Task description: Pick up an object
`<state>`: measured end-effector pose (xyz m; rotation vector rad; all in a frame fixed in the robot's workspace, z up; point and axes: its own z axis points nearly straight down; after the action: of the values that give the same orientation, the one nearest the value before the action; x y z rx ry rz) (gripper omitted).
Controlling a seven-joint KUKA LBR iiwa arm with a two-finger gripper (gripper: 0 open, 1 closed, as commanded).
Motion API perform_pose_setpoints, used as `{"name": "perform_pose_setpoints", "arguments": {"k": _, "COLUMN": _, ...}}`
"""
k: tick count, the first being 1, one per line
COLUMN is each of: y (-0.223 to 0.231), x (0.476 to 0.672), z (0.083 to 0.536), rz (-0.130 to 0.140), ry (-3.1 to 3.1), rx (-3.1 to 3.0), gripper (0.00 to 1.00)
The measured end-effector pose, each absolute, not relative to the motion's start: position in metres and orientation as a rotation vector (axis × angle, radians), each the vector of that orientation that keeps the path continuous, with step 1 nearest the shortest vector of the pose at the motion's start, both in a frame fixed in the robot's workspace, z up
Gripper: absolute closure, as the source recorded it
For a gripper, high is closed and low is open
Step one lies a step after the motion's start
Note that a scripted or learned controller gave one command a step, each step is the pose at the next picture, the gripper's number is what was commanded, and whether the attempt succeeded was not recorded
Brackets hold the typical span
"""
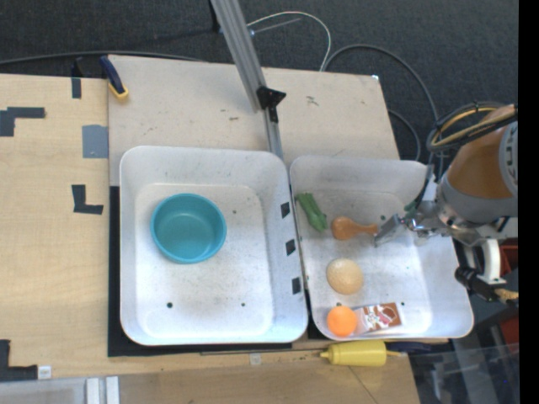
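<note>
The right bin [438,314] holds a green pod-shaped piece [311,211], a brown spoon-like piece [349,227], a beige egg-shaped piece [344,275], an orange ball [340,321] and a small red-and-white packet [381,316]. My gripper [389,230] reaches in from the right, low over the bin, its tip right at the handle end of the brown piece. Nothing shows between the fingers. The left bin [135,251] holds a teal bowl [189,228].
A yellow bottle-like object [357,354] lies on the bench just in front of the right bin. A metal pole [244,45] slants down to the gap between the bins at the back. Cables loop behind the right bin.
</note>
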<state>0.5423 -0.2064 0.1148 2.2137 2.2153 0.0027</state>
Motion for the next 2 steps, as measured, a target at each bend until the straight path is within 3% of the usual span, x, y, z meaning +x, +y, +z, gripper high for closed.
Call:
{"name": "perform_pose_setpoints", "arguments": {"k": 1, "y": -0.204, "x": 0.540, "z": 0.119, "rz": -0.004, "ry": 2.224, "rx": 2.221, "gripper": 1.00}}
{"name": "perform_pose_setpoints", "arguments": {"k": 2, "y": -0.200, "x": 0.542, "z": 0.182, "rz": 0.003, "ry": 2.221, "rx": 2.216, "gripper": 1.00}}
